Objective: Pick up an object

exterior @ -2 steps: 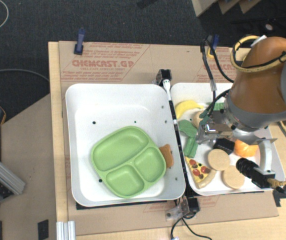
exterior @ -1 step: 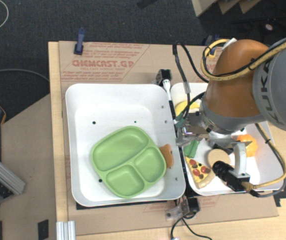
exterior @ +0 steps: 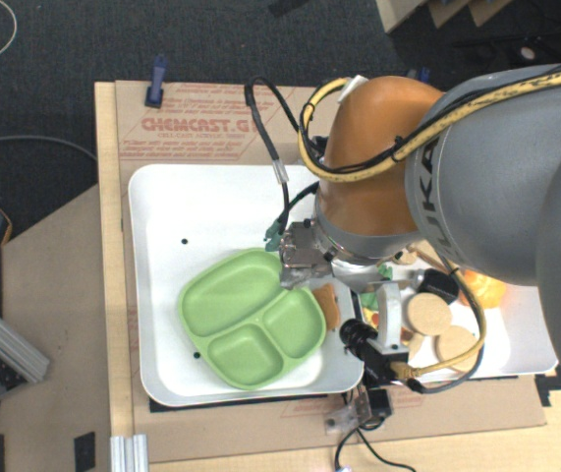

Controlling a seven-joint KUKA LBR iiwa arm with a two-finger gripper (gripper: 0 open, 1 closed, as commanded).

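A light green divided plate (exterior: 251, 318) lies in the front part of the left bin (exterior: 162, 214). My gripper (exterior: 354, 288) hangs under the orange wrist band, over the divide between the two bins and just right of the plate's edge. The wrist hides most of it. A small orange-brown thing (exterior: 327, 308) shows beside the plate's right rim, below the gripper. Two tan round discs (exterior: 427, 315) (exterior: 452, 342) lie in the right bin (exterior: 526, 352), with a yellow thing (exterior: 486, 291) behind them, partly covered by the arm.
The grey arm covers most of the right bin. A cardboard sheet (exterior: 192, 116) with red lettering lies behind the left bin, with a blue clip (exterior: 155, 82) at its far left corner. Two tiny dark specks (exterior: 184, 243) sit on the left bin's floor.
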